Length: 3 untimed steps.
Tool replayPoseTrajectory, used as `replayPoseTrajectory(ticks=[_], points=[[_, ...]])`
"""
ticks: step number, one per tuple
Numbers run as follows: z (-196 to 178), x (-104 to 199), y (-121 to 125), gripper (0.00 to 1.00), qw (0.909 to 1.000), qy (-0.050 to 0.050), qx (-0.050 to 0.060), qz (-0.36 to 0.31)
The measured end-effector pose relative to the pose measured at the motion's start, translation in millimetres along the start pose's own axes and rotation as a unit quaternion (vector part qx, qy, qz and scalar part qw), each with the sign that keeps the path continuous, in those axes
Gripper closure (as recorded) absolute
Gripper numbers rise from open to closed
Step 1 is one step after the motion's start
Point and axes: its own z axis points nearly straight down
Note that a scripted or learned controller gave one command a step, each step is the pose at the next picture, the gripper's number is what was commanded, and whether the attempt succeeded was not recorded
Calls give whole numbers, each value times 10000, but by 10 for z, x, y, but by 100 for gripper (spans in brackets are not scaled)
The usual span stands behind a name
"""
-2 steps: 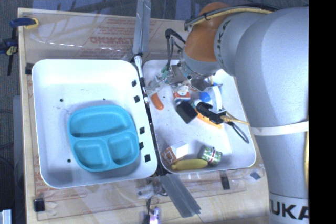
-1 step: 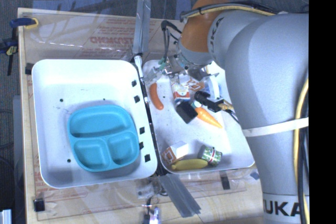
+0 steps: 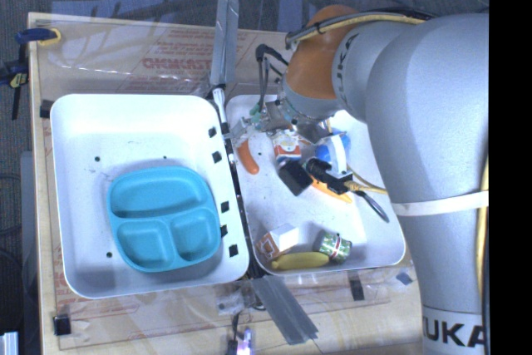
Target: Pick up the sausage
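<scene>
Two shallow white bins (image 3: 75,179) sit side by side on the bench. Reaching from the right, the grey arm's gripper (image 3: 259,122) hovers just above the orange sausage (image 3: 248,157) by the right bin's left wall. Nearby lie a yellow banana (image 3: 301,260) and a small green can (image 3: 334,245); a blue compartment tray (image 3: 162,216) fills the left bin.

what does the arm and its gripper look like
The arm is bulky, rounded and pale grey, with an orange band above the wrist, black cables looping beside it and part of a dark KUKA name low on its body. The gripper is small, metallic, partly black.
</scene>
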Motion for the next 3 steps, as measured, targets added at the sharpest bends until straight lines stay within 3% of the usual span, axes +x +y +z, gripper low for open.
replayPoseTrajectory(ticks=[1,2,3], points=[[-14,22,61,0,9984,53,177,533],[5,-13,16,0,10000,30,19,49],[6,-39,-49,0,9999,33,3,-149]])
